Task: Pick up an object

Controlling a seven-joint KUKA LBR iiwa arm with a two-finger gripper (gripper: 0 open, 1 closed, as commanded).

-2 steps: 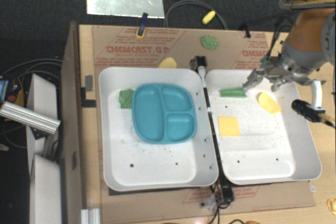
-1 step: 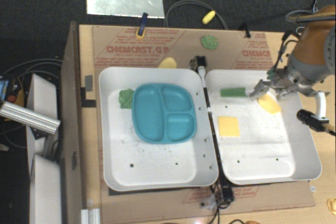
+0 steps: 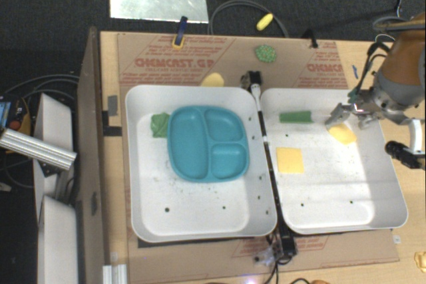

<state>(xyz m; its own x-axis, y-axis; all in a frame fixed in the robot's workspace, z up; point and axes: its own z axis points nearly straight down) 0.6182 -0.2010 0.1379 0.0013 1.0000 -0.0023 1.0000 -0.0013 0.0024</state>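
In the right bin (image 3: 386,209) lie a green bar (image 3: 295,117), a flat yellow square (image 3: 289,159) and a rounded yellow piece (image 3: 343,135). My gripper (image 3: 351,118) hangs at the bin's far right part, just above and behind the rounded yellow piece. It stands open, with nothing between its fingers. The grey arm with its orange band (image 3: 406,63) comes in from the right edge.
The left bin (image 3: 143,209) holds a blue divided plate (image 3: 207,143) with a small green piece (image 3: 160,124) at its left rim. Behind the bins, a yellow piece (image 3: 213,80) and a green disc (image 3: 265,53) lie on the cardboard.
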